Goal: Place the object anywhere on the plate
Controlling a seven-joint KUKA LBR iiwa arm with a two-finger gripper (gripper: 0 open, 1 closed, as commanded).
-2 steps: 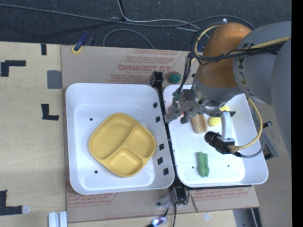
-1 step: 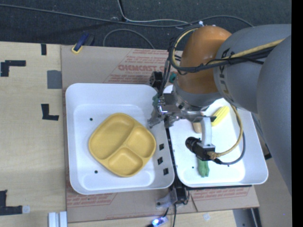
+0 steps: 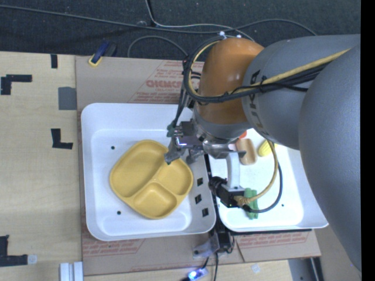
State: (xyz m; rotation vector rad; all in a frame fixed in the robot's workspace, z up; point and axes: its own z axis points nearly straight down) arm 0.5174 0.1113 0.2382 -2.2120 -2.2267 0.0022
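A yellow divided plate lies in the left white bin. My gripper hangs over the plate's upper right rim, under the orange-banded wrist. I see no object in it; the wrist hides most of it. In the right bin a tan peg-like object and a small yellow piece lie close beside the arm. A green piece sits nearer the front.
The big grey arm covers the upper right of the scene and much of the right bin. A yellow cable loops from the wrist over that bin. Cardboard lies under the bins, and black cables run across the dark floor behind.
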